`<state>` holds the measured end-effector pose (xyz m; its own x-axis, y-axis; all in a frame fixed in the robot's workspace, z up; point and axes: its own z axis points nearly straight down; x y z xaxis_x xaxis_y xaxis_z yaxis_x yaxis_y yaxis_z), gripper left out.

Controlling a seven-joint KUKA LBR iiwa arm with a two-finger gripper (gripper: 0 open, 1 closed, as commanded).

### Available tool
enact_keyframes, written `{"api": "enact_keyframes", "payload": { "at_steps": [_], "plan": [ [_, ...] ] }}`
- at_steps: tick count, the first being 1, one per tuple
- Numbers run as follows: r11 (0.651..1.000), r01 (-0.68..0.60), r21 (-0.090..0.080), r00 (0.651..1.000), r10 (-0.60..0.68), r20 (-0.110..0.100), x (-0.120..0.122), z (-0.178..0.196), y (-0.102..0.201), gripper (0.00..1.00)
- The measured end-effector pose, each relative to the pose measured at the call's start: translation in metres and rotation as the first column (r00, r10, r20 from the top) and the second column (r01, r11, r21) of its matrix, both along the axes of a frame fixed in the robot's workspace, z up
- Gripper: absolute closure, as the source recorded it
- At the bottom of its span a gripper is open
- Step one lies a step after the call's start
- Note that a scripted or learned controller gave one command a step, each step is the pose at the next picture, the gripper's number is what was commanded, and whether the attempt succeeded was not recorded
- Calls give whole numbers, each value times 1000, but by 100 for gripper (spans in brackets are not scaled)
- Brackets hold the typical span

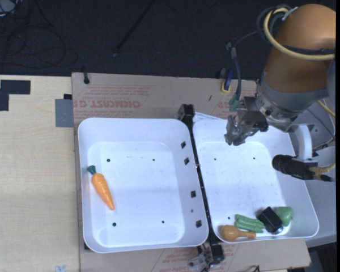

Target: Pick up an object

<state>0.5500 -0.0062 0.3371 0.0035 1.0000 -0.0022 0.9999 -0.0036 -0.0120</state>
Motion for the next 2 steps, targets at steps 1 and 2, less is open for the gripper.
{"api": "enact_keyframes", "payload": {
  "at_steps": [1, 2],
  "plan": [
    [1000, -5, 1, 1000, 5, 26, -6, 153, -19, 100],
    [1000, 1, 1, 1000, -1, 2, 5, 46, -68, 100]
  ]
}}
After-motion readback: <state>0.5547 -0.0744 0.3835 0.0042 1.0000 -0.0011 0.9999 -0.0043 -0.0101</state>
